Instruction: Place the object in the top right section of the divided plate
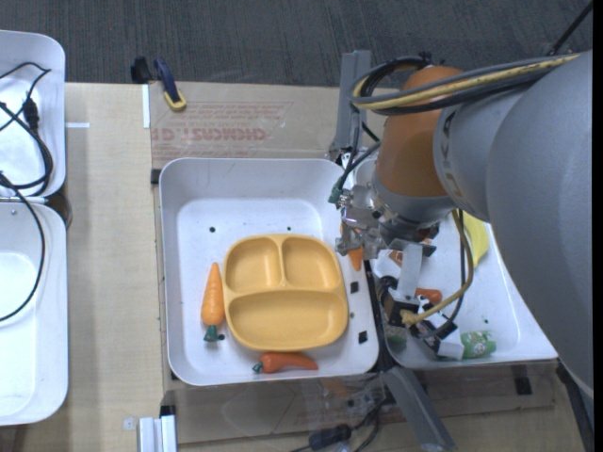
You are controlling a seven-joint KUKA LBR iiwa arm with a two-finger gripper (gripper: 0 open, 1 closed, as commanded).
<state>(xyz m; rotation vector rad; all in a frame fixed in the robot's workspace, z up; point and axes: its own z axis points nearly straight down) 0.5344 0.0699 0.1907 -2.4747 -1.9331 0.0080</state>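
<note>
Lying nearest you, bottom of frame: a red pepper (287, 363) rests on the floor of the middle bin (188, 215), just below the plate.
Plate: the yellow divided plate (283, 323) sits flat in that bin; all three sections show bare yellow, the top right one included.
Carrot: a carrot (213, 295) lies just left of the plate, outside it.
Progress: you should judge the placing as not yet done; the carry over the section and the release remain.
Object: a small orange piece (356, 259) shows right at the tip of the gripper (356, 243), over the bin's right wall, just beside the plate's top right section.
Grip: you cannot tell from this view whether the gripper is released or clamped on that piece.
Right side: a green packet (478, 345) lies in the other bin (509, 318), below the arm.
Farthest, top of frame: flat cardboard (226, 125) lies behind the bins.
</note>
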